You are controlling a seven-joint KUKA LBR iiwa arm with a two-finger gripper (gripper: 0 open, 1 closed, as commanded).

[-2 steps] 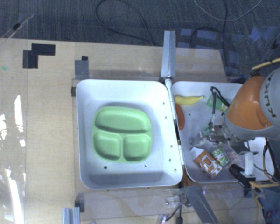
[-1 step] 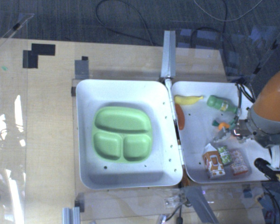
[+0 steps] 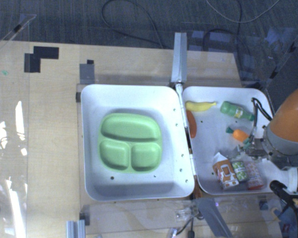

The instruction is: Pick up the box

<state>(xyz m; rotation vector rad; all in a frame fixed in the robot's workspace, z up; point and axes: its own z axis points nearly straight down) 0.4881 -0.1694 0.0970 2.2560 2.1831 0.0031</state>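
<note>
— In the left white bin (image 3: pixel 92 148)?
— Just a green three-compartment plastic tray (image 3: pixel 130 142).
— And the right white bin (image 3: pixel 207 180)?
— Orange-and-white cardboard box (image 3: pixel 226 173) near the front wall, beside a green packet (image 3: pixel 240 171); yellow banana (image 3: pixel 201 105), green bottle (image 3: pixel 236 110), orange carrot (image 3: pixel 239 134) farther back.
— Gripper (image 3: pixel 252 148)?
— Above the box, apart; fingers' state impossible to tell.

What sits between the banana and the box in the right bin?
In the camera view, mostly bare white bin floor lies between the banana and the box. The carrot and the green bottle sit off to the right.
</note>
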